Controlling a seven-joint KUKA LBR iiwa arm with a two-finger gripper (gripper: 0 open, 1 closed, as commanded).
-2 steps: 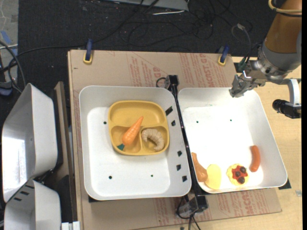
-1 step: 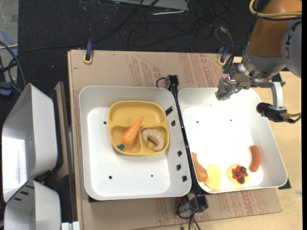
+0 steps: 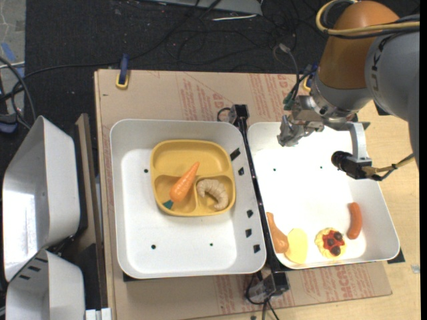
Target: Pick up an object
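Tool (image 3: 291, 133) above the right bin's (image 3: 313, 179) far edge, its opening apparently hidden; sausage (image 3: 354, 220) lies toward the near right corner, well apart, long axis running near-to-far, nothing seen held.

Grey arm (image 3: 387, 52) from the right, gripper (image 3: 291, 133) pointed down.
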